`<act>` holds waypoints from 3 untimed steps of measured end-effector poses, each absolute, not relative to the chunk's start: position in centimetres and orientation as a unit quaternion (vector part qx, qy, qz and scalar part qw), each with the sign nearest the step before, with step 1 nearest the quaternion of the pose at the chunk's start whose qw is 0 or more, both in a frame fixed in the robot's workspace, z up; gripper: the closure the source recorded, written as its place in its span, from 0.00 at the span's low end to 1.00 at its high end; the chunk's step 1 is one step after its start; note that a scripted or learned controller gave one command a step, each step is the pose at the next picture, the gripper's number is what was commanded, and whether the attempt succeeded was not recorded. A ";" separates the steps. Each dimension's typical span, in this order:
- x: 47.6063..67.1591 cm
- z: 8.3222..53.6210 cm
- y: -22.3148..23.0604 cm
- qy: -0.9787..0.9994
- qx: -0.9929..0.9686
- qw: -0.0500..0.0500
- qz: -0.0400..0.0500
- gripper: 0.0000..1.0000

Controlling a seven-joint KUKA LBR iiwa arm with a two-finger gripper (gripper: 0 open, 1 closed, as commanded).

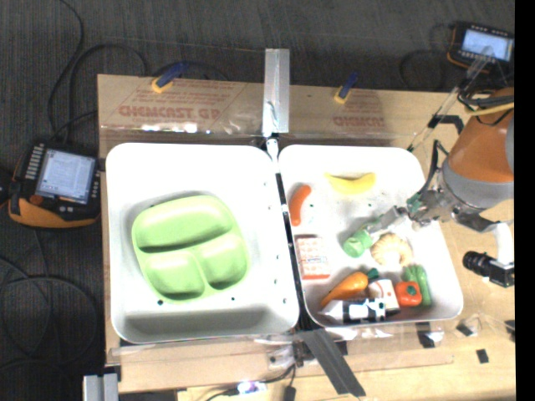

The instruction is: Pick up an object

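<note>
The right bin (393, 159) holds several toy foods. A yellow banana (349, 180) lies near its far wall and a red-orange sausage (298, 203) by its left wall. A green piece (357, 243) sits mid-bin beside a beige lump (389, 246). A carrot (347, 287), a red and white box (311, 257), a black and white item (364, 310), a red piece (407, 293) and a green stick (419, 279) crowd the near side. My gripper (378, 222) reaches in from the right, low over the bin, just above and right of the green piece. Nothing is seen held.
The left bin (125, 174) carries a light green divided tray (191, 245). The arm's grey wrist and orange band (481, 161) hang over the right bin's right rim. A handheld screen unit (54, 182) lies left of the bench and clutter sits at the right.
</note>
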State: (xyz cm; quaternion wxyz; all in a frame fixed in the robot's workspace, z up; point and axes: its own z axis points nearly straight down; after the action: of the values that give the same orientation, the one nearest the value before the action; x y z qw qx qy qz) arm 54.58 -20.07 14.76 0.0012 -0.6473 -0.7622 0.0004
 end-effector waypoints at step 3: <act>57.2 13.6 -14.5 -0.843 -0.537 0.000 0.001 1.00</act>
State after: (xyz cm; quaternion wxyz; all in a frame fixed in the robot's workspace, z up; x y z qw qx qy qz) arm 57.23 -14.53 13.62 -0.0004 -0.5375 -0.8433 0.0011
